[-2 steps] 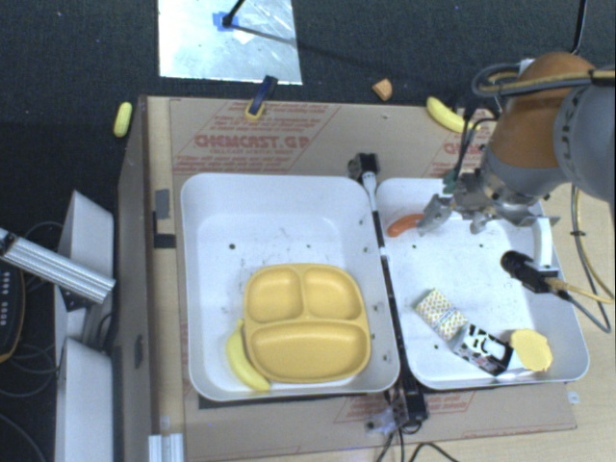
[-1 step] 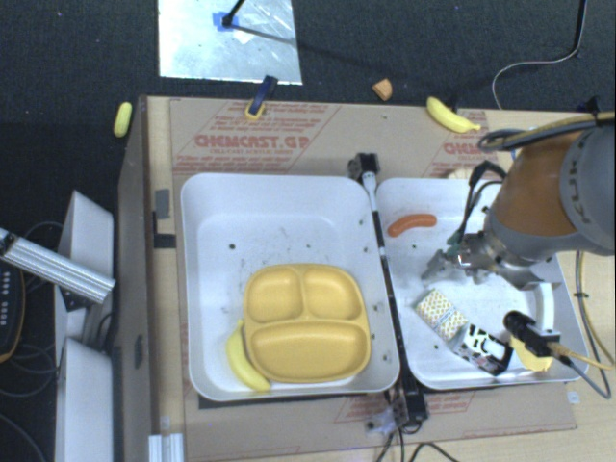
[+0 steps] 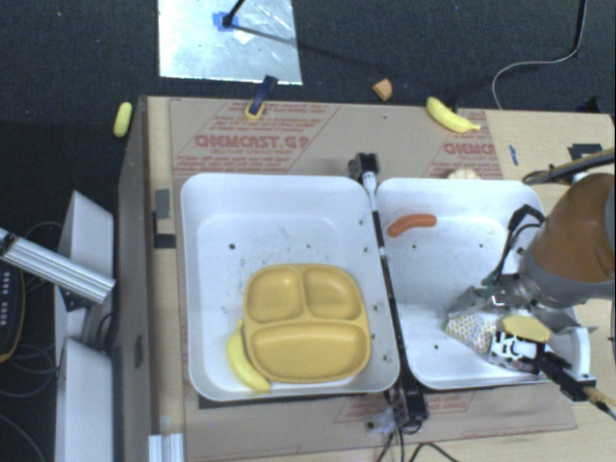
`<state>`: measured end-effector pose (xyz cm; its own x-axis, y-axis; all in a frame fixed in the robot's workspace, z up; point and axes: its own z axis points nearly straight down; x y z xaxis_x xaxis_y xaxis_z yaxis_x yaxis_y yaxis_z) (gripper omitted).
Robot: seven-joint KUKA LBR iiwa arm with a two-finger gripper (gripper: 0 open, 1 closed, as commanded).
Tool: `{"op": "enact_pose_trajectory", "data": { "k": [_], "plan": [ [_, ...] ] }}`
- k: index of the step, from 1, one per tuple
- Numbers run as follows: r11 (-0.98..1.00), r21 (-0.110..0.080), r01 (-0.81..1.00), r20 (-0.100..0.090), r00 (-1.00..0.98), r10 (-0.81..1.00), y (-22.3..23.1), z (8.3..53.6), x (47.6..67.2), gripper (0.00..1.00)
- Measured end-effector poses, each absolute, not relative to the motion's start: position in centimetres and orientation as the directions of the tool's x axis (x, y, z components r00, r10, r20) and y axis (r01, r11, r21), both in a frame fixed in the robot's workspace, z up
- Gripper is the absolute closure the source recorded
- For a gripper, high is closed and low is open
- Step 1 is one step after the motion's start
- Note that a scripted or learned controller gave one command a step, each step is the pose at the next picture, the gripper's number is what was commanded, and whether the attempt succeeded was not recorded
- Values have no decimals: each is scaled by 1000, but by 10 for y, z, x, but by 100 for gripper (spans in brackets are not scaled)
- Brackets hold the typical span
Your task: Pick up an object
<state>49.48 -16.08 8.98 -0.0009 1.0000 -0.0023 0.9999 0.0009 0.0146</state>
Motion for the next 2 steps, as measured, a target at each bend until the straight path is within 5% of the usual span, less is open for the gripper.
{"op": "enact_pose_trajectory", "data": {
  "k": [1, 2],
  "plan": [
    [2, 6, 1000, -3, -2, 1000, -207, 200, 590, 0],
    [4, 1, 1000, 1, -4, 1000, -120, 176, 588, 0]
  ]
}}
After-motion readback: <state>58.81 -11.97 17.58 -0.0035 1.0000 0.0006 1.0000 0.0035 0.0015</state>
